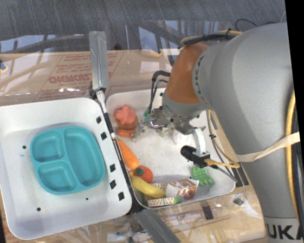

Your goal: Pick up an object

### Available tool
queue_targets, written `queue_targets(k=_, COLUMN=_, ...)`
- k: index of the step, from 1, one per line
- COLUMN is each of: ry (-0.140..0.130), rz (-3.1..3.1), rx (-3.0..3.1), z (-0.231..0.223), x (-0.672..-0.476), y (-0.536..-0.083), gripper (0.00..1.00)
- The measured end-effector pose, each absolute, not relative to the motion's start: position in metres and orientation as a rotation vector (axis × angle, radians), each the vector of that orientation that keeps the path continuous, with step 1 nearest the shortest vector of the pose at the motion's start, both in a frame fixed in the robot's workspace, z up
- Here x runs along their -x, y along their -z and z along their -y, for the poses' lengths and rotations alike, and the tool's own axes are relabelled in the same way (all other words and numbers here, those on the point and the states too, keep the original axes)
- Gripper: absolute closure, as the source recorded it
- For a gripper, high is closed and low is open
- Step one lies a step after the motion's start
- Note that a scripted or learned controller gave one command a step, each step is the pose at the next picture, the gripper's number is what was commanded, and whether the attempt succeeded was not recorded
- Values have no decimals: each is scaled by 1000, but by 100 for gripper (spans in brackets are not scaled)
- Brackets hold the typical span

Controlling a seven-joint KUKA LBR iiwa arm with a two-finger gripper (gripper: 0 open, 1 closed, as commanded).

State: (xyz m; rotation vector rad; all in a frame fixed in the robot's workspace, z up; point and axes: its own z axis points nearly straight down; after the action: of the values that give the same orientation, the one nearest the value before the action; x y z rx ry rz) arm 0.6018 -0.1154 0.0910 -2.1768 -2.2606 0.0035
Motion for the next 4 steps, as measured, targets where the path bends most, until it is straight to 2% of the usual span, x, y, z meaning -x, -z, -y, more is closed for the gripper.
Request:
queue_targets(k=1, ry=-3, rz=2239, rx=2200, z=117, x=-656, y=-92, gripper=0)
queue_targets(k=2, ry=0, rz=2281, rx=2161, z=212, x=-656, y=-99, gripper=0)
queue_targets(k=3, ry=-2, rz=2422, rx=1996, z=193, x=-640, y=-92, gripper=0)
queue_targets(k=4, ry=-2, rz=2428, rx=1991, z=192, x=-641, y=-103, gripper=100)
